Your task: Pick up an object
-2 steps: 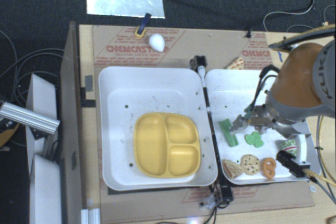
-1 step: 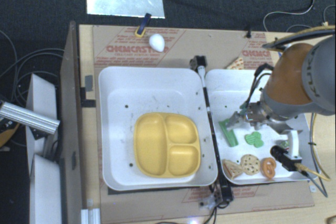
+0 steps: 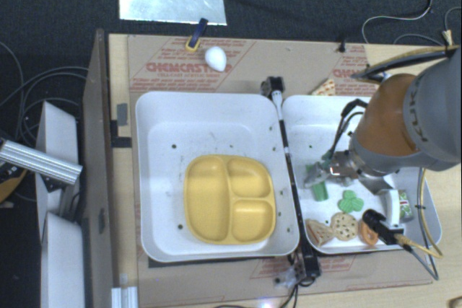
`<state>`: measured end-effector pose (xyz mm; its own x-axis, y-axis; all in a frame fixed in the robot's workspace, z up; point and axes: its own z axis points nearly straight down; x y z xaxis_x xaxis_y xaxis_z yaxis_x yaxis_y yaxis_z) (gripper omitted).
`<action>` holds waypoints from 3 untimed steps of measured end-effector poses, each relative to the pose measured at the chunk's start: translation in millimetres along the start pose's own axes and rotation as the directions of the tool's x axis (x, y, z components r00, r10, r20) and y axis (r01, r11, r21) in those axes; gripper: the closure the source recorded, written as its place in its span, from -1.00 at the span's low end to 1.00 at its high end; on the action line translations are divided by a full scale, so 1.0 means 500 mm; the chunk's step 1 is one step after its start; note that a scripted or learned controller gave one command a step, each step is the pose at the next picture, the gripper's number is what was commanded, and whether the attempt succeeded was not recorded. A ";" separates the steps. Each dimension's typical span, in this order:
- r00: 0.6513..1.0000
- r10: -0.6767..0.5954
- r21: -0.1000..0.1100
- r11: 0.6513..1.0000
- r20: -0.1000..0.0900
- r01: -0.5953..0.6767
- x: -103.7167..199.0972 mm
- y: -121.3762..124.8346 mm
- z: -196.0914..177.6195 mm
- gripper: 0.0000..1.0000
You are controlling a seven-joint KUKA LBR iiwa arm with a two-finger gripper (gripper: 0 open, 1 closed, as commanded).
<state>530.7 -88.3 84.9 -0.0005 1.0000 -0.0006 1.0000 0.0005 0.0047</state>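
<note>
While the tool [image 3: 323, 173] hangs low over the right bin [image 3: 307, 119], its state cannot be told.
A green block [image 3: 319, 191] lies at its 6 o'clock.

Red lettering ran across the brown cardboard sheet [image 3: 238, 58] under the bins: "CHEMCAST" read clearly at the far left, just beside the white egg [image 3: 215, 58]. The same red print showed at the far right, cut off by the arm [image 3: 411, 119]. The small bottle's [image 3: 401, 204] label was too tiny to read.
</note>
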 end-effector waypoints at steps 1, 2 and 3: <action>1.000 0.005 0.006 1.000 0.000 -0.005 -0.091 -0.092 0.001 -1.00; 1.000 -0.006 -0.011 1.000 0.003 0.006 -0.089 0.040 -0.212 -1.00; 1.000 -0.008 0.010 1.000 -0.004 0.008 0.004 0.045 -0.030 -1.00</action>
<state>553.2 -86.2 100.0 -0.0080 1.0000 0.0031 1.0000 0.0080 -0.0050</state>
